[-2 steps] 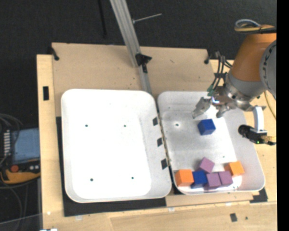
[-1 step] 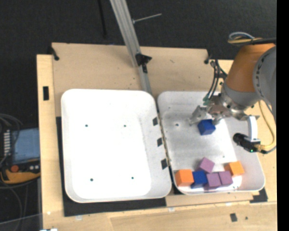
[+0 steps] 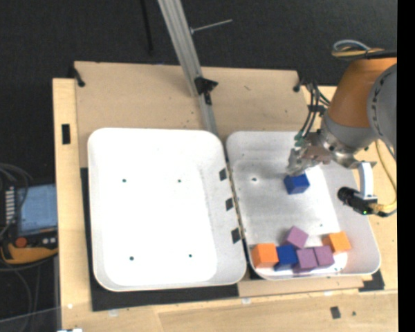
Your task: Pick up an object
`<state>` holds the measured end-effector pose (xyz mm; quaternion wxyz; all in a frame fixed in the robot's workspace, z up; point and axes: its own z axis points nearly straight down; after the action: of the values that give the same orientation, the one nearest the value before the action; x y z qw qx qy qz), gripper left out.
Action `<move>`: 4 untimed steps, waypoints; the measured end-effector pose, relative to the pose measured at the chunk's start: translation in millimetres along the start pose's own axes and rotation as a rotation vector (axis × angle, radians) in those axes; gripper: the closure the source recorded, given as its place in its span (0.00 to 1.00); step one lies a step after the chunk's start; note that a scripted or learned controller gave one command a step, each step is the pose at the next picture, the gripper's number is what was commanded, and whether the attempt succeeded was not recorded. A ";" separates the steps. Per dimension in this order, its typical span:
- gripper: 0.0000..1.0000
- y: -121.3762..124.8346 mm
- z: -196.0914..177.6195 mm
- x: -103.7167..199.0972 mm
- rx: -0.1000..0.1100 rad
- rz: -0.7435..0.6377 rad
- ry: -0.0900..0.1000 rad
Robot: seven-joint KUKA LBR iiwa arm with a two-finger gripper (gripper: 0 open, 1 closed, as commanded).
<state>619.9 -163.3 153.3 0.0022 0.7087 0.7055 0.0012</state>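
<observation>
Blue cube [image 3: 297, 183] resting tilted on the floor of the right bin [image 3: 263, 158], in the upper middle, apart from the other blocks. Gripper [image 3: 301, 159] directly above and just beside its upper edge; whether touching or gripping, cannot tell. Orange-banded arm [image 3: 356, 102] entering over the bin's far right corner. Along the bin's near edge, a cluster: orange cube [image 3: 265, 254] at the near left, a second blue block [image 3: 286, 255] beside it, purple blocks [image 3: 307, 250] next, a smaller orange block [image 3: 338, 241] toward the near right. Left bin [image 3: 155, 206] alongside, touching or nearly so along the shared edge. Both bins on a pale wooden bench [image 3: 159, 95]. Metal rail [image 3: 183, 43] slanting up from the far edge between the bins. Dark carpeted floor [image 3: 55, 26] around; a handheld pendant [image 3: 31, 216] with cables off the bench's left edge.
</observation>
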 end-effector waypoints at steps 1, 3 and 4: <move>1.00 0.2 -44.6 -5.3 -0.001 0.001 0.000; 1.00 -4.4 -79.3 41.1 0.003 -0.011 0.003; 1.00 -12.2 -90.4 88.2 0.004 -0.012 0.003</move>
<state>607.7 -74.9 243.6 -0.0002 0.7046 0.7096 0.0010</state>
